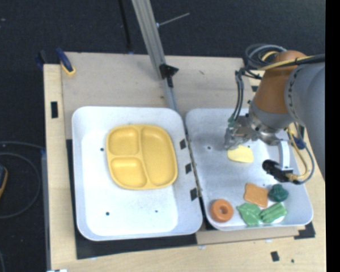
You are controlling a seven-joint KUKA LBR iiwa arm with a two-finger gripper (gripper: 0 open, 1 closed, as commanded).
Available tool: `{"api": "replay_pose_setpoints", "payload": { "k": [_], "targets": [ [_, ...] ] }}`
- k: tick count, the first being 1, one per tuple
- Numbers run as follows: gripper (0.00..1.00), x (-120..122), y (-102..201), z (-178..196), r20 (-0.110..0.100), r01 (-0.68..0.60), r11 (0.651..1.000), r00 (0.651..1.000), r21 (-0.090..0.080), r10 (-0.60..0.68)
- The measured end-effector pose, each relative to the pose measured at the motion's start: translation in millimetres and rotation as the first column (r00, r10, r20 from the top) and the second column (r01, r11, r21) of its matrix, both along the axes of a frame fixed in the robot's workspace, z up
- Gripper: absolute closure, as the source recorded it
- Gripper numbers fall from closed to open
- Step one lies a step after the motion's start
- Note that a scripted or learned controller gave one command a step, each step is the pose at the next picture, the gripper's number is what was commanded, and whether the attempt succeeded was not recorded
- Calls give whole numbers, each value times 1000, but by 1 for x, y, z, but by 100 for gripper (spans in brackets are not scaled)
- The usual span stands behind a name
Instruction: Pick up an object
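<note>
Pale yellow toy piece (pixel 241 154) lies in the right bin (pixel 207 152), with the gripper (pixel 236 136) just above its far edge.
Whether the gripper is open or closed cannot be told. Nearer in that bin sit an orange ring (pixel 221 209), an orange slab (pixel 255 195) and green pieces (pixel 262 213). A yellow divided tray (pixel 141 156) rests in the left bin (pixel 90 208) on the bench (pixel 215 75).

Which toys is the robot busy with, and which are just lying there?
Busy with: the tool, right by the pale yellow piece.

Just lying there: orange ring, orange slice, green pieces, dark green lump, yellow tray.
</note>
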State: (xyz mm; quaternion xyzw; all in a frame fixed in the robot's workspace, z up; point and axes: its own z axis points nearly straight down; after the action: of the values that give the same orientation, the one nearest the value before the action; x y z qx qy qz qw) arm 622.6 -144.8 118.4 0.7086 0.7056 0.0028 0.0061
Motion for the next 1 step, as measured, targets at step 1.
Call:
{"api": "replay_pose_setpoints", "payload": {
  "k": [1],
  "targets": [
    [100, 0, -3, 43, -8, 0, 1000, 1000, 3, 0]
  ]
}}
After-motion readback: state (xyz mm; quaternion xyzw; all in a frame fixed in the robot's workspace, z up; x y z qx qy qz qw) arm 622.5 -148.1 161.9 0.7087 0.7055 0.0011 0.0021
